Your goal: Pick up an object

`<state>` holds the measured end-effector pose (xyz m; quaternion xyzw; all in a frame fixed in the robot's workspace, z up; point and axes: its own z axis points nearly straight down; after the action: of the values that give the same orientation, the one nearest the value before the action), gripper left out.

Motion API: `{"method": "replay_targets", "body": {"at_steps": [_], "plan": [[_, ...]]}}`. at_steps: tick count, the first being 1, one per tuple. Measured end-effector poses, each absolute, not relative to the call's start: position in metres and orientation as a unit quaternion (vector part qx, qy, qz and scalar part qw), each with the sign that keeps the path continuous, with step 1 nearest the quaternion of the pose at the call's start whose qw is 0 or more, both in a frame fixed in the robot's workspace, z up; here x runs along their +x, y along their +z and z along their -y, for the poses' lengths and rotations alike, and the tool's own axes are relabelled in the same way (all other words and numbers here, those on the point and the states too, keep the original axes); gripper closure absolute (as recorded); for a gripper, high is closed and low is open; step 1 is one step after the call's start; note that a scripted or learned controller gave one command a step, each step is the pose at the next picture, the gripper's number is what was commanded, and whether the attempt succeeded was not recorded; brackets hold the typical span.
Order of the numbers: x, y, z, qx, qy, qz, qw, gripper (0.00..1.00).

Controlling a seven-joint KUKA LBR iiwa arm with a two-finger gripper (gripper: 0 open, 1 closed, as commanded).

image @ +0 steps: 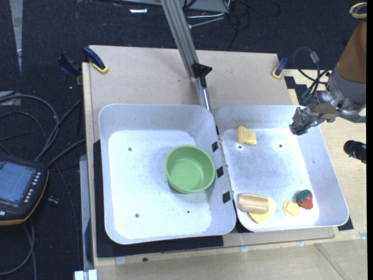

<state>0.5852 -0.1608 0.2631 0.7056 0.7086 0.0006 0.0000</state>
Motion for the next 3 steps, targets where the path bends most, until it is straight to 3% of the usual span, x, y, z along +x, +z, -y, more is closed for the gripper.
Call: {"method": "replay_targets", "body": {"at_steps": [1, 3], "plan": [[0.576, 0.253, 0.11, 0.706, 0.0002, -0.709, -0.001, 1.0], [0.58, 0.264, 0.009, 0.705, 0.0004, -0.709, 0.0, 1.0]]}}
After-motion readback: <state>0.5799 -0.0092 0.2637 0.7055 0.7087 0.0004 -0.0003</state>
